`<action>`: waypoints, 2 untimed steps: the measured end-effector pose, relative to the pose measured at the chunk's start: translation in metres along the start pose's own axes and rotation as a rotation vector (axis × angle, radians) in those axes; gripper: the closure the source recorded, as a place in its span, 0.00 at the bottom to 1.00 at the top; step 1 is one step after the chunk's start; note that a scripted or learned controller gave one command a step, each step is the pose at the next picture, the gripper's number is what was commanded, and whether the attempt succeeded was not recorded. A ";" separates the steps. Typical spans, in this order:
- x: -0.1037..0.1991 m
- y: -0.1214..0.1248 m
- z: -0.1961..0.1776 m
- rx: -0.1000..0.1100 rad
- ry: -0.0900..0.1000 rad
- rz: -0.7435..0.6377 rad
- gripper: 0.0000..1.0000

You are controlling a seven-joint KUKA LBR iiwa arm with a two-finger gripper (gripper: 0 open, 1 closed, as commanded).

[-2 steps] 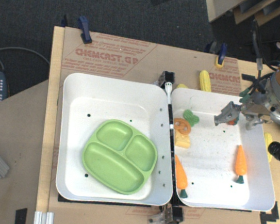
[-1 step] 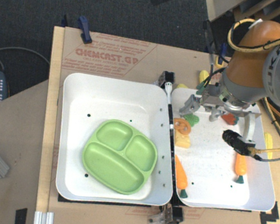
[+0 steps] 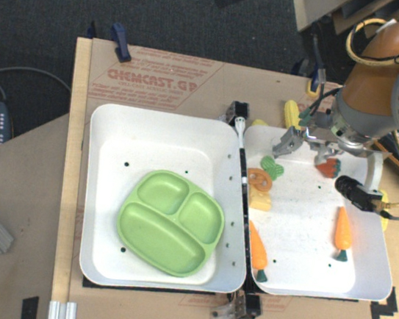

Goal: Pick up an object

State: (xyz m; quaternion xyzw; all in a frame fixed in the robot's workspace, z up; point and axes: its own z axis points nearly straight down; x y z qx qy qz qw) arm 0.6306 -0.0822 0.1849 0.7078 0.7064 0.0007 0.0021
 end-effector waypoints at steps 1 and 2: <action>-0.003 -0.026 -0.015 0.007 0.003 -0.001 0.00; -0.002 -0.001 0.001 0.001 0.001 -0.004 0.00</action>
